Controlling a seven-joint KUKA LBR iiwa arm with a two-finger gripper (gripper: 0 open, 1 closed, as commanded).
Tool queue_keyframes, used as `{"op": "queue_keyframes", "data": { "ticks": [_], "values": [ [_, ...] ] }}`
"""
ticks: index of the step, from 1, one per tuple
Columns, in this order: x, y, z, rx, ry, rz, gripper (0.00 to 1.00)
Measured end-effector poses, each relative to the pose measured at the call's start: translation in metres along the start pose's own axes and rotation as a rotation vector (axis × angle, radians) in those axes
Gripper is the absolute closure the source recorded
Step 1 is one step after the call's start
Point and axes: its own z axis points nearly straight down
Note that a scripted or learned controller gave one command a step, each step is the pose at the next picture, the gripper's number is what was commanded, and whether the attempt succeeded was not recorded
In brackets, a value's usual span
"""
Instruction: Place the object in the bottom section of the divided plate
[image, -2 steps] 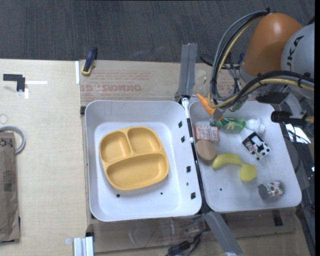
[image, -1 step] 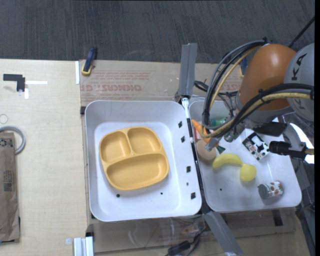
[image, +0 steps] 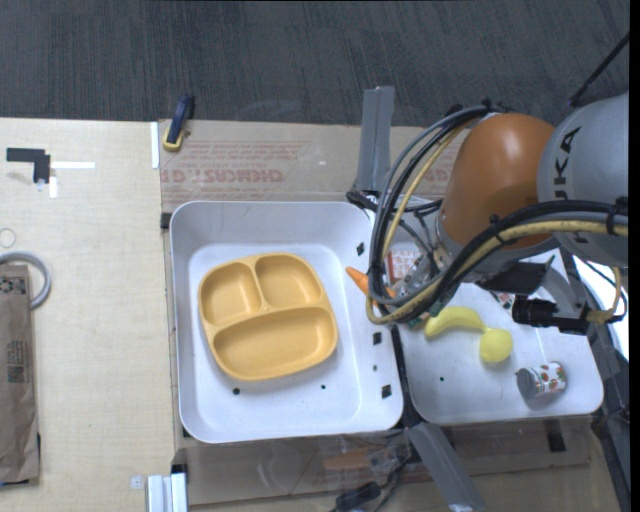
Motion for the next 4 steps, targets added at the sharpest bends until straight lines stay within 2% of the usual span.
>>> {"op": "queue_keyframes", "data": {
  "ticks": [1, 2, 3, 4],
  "values": [
    [-0.037, 0.065, -0.001, -0.002, -0.003, -0.372, 1.0],
    [-0.037, 0.065, -0.001, -0.002, -0.004, -0.372, 0.0],
    [-0.033, 0.004, -0.054, -0.002, -0.003, -0.293, 0.0],
    [-0.041, 0.039, -0.001, -0.002, -0.002, -0.217, 0.0]
  ]
}}
